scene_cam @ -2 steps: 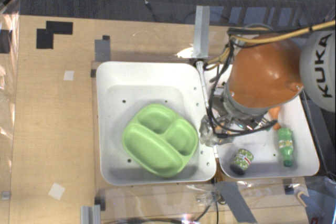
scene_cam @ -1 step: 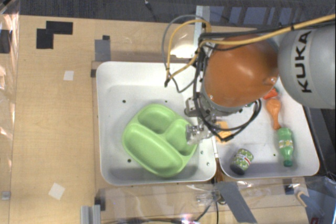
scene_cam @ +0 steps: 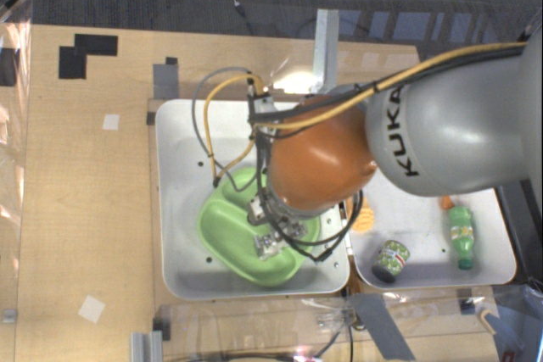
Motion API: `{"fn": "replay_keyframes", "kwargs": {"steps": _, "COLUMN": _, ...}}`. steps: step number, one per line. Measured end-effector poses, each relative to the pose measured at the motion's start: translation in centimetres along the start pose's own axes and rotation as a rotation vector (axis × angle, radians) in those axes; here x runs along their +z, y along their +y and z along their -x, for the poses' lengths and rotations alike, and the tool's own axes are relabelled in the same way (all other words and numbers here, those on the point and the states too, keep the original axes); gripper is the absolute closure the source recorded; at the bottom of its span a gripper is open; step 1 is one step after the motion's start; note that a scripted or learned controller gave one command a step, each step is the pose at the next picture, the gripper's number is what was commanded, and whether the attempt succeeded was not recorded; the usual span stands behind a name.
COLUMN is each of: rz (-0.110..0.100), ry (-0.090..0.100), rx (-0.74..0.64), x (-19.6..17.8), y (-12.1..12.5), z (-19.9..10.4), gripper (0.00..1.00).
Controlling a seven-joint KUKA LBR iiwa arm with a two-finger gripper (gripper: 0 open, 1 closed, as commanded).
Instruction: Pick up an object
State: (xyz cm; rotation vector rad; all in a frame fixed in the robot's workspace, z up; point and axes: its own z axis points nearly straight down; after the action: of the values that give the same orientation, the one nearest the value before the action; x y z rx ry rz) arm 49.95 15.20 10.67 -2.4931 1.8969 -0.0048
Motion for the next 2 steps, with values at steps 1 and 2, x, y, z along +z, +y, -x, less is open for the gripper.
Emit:
{"fn": "replay_keyframes", "kwargs": {"steps": 1, "rz": -0.016, "ry": -0.001, "rx": 0.286, "x": 0.9, "y": -5.8, "z": 5.9, "gripper": 1.00}}
{"fn": "replay_keyframes", "kwargs": {"steps": 2, "rz": -0.027, "ry": -0.001, "rx": -0.473, "x": 0.9, "y": -2.8, "z": 5.8, "gripper": 1.00}}
